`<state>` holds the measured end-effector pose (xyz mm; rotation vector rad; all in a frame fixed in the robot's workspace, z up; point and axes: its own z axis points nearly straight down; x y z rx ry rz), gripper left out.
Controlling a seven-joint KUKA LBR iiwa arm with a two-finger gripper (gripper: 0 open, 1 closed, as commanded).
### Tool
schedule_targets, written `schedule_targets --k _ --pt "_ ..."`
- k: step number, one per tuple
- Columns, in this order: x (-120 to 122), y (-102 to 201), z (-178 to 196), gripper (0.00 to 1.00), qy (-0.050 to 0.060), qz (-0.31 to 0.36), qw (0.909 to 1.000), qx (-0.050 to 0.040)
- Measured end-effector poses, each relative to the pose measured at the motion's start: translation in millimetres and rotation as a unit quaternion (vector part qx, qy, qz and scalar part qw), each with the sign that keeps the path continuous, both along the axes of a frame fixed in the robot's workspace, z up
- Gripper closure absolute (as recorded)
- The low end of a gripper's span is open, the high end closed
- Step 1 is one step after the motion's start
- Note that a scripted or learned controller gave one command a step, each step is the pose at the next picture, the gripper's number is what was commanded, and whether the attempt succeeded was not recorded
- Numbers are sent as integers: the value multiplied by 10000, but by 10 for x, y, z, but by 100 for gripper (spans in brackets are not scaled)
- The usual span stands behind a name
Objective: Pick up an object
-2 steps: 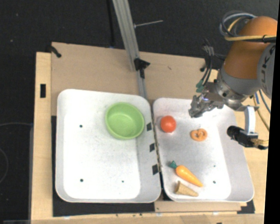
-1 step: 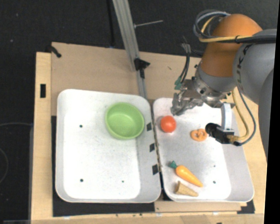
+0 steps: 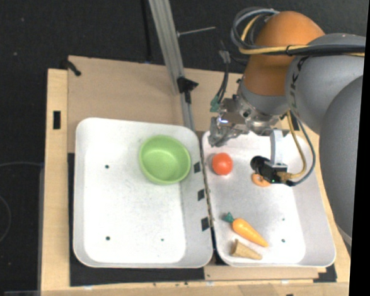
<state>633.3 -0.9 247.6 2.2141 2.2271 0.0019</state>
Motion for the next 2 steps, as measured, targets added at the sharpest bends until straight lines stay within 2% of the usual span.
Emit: schedule_targets --k 1,2 --pt "129 504 74 100 -5 9 10000 8" --pt "123 467 69 0 7 -10 10000 -6"
